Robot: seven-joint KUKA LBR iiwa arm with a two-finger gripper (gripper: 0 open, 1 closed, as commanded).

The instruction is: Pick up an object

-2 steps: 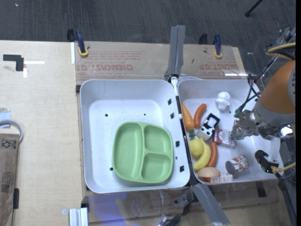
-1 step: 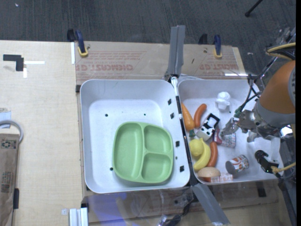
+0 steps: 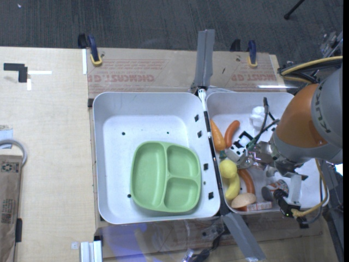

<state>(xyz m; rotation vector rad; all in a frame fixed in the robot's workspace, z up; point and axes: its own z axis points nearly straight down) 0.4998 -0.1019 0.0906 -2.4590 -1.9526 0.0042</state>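
Leftward, green divided plate (image 3: 166, 176) lies in left bin (image 3: 109, 146). Right bin (image 3: 283, 100) holds carrot (image 3: 217, 136), lemon (image 3: 228, 168), banana (image 3: 233, 188) — gripper (image 3: 246, 158) low just beside lemon, finger state impossible to tell.

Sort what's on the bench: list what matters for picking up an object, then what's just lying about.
For the job:
tool over the right bin
carrot
red sausage
lemon
banana

Lying about:
green divided plate in the left bin
blue clamps
brown paper bag
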